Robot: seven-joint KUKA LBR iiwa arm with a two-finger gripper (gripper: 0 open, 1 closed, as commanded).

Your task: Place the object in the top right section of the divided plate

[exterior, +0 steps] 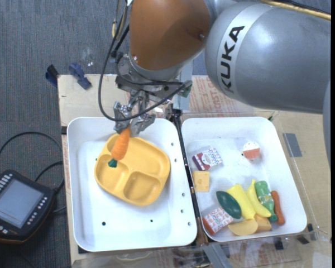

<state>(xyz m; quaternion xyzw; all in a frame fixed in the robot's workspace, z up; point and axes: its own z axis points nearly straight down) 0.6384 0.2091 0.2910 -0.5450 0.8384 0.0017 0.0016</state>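
A yellow divided plate [152,162] lies turned at an angle in the left white bin [86,228]. My gripper [131,126] hangs over the plate's upper left corner, under the orange wrist band. An orange toy carrot [121,144] with a green tip hangs slanted from it, its top end between the fingers and its green end down over the plate's left edge. The carrot's tip seems to touch or nearly touch the plate's large section.
The right bin [268,130] holds several toy foods: a small carton [207,159], a cheese cube [200,181], a green vegetable [228,203], a banana [244,199]. A teach pendant [14,202] lies off the bench at left. The big grey arm covers the top right.
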